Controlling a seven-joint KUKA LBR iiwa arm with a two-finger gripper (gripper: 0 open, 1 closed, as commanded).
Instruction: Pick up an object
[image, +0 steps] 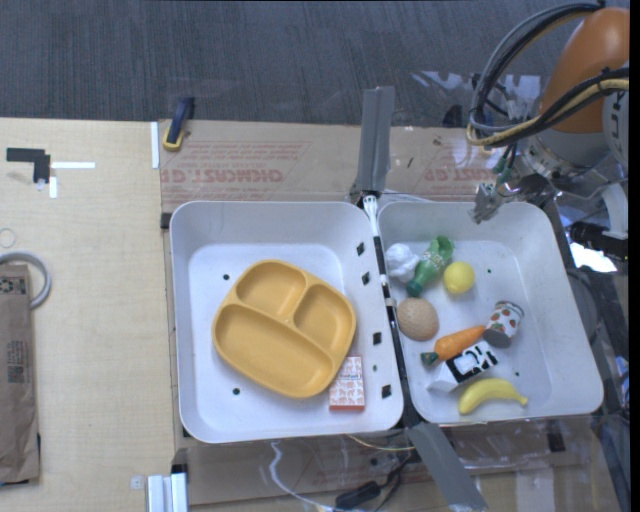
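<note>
We see two bins side by side on the surface (80, 300). In the left bin (200, 240) lies a plate (284, 328) with a carton (348, 385) touching its near right edge. The right bin (540, 250) holds a lemon (458, 277), potato (418, 319), carrot (461, 341) and, nearest us, a banana (490, 395).

I saw open floor along the right bin's (560, 262) far and right sides, while its near left was crowded by the potato (418, 319), carrot (458, 341), banana (491, 395) and lemon (458, 277), and the yellow plate (284, 328) filled most of the left bin (190, 300).
</note>
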